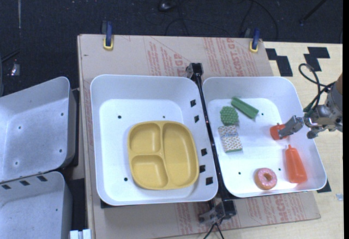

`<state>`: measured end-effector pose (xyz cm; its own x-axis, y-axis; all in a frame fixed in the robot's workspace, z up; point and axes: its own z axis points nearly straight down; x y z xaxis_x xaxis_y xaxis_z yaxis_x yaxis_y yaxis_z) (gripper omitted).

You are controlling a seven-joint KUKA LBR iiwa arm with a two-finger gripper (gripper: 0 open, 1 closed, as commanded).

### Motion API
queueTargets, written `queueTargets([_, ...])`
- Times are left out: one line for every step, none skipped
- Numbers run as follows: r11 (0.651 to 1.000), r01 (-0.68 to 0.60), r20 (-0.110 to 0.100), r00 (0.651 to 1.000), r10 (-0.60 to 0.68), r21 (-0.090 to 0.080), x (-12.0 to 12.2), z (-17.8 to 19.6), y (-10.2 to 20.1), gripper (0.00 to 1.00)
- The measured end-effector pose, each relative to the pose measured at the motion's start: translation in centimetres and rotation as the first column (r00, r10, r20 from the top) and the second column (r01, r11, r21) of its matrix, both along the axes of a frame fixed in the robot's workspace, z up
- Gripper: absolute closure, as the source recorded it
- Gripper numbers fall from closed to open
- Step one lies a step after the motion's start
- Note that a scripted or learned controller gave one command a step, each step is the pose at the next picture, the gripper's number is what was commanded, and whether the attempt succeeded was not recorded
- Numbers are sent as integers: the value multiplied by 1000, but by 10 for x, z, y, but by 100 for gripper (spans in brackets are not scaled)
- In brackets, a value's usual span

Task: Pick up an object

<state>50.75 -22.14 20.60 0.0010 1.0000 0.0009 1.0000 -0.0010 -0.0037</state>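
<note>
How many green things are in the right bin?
2: a green bar near the far wall and a round green piece just left of it, above the sponge. None seems hidden.

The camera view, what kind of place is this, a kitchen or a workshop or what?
Most likely a robotics lab test bench, not a kitchen: two shallow white plastic bins sit on a clamped cardboard-covered board, toy food such as a pink-frosted doughnut lies inside, and loose black cables trail across the dark floor.

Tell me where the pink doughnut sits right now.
In the camera view, the pink doughnut lies in the right bin, near its front edge, just left of the orange bottle and below the patterned sponge.
</note>
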Motion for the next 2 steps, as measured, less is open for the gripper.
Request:
queueTargets([1000,0,-1,1000,0,1,-2,-43,0,0])
queueTargets([1000,-2,17,1000,2,-6,5,-101,-1,0])
